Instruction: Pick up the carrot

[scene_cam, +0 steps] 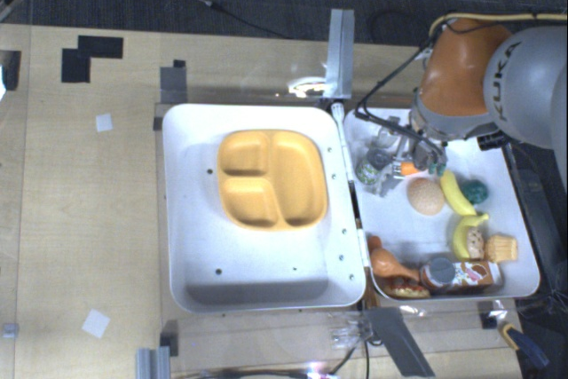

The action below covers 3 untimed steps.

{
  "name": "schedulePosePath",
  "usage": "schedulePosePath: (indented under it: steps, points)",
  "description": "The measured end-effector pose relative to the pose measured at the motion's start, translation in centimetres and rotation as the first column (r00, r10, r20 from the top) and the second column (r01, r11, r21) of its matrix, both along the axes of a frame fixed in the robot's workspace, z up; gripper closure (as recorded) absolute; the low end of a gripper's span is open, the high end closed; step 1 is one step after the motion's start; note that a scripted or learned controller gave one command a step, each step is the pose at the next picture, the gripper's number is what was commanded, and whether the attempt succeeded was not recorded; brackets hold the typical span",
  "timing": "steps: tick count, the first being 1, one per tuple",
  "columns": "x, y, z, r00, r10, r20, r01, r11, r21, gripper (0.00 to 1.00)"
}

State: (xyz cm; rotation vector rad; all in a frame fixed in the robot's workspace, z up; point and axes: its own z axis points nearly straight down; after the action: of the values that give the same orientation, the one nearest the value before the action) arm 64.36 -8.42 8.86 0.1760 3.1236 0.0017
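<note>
The carrot [406, 168] shows as a small orange piece in the upper part of the right bin [524, 217]; most of it is hidden. My gripper [383, 162] hangs low over the upper left corner of that bin, right beside the carrot on its left and touching or nearly touching it. The view is too blurred there to tell whether the carrot sits inside the gripper. The grey arm with its orange band [454, 75] reaches in from the top right.
The right bin also holds a tan round roll [427, 195], two bananas [456, 190] [462, 235], a teal item [477, 191], a cracker [500, 247], a bottle [457, 274] and an orange-brown piece [389, 262]. A yellow divided plate [269, 177] lies in the left bin [191, 271].
</note>
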Motion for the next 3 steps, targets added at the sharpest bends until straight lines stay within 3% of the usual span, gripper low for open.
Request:
schedulePosePath:
  steps: [1,2,3]
  points:
    - [-7.6,-1.9,0.1,0.992,-0.130,0.000,0.130,0.992,0.001,0.00]
    - [-8.4,-7.0,0.1,0.996,-0.090,0.002,0.090,0.996,-0.002,0.00]
    - [-5.7,-4.3,0.1,0.966,-0.259,0.001,0.259,0.966,0.002,0.00]
